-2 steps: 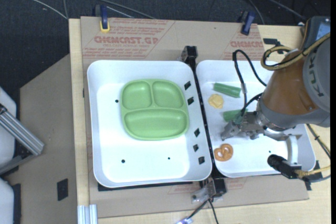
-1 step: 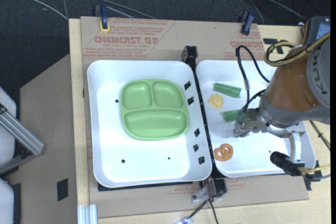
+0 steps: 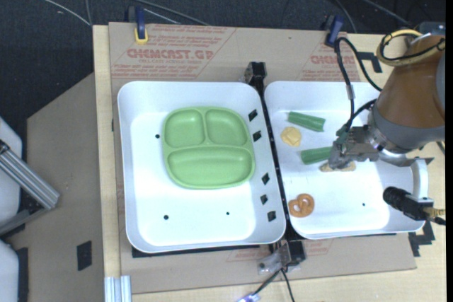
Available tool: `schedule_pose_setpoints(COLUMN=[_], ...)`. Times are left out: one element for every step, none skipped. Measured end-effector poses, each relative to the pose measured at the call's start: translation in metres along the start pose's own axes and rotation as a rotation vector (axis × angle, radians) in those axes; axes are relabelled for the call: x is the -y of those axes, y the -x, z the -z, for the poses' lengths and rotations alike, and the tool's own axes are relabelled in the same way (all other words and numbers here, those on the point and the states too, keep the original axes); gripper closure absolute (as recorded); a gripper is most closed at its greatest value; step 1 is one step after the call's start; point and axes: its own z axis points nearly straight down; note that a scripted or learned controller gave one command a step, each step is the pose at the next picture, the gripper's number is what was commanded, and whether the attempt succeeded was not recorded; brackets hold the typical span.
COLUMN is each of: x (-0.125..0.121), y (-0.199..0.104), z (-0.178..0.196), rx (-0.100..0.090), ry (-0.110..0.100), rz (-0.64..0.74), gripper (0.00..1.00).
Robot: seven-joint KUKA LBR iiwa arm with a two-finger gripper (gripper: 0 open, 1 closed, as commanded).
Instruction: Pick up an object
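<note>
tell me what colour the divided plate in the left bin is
Light green; the divided plate shows plainly in the camera view.

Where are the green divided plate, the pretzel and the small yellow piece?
green divided plate (image 3: 208,147), camera view, on the ridge above its large compartment.
pretzel (image 3: 301,206), camera view, its middle.
small yellow piece (image 3: 291,136), camera view, its centre.
</note>
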Motion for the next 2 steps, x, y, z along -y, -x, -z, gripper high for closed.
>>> schedule_pose_setpoints(x=[0.005,0.004], y=[-0.005,-0.005], z=[0.049,0.074], rx=[-0.001,-0.001], ry=[-0.001,-0.002], rz=[0.001,0.000], gripper=[1.00,1.00])
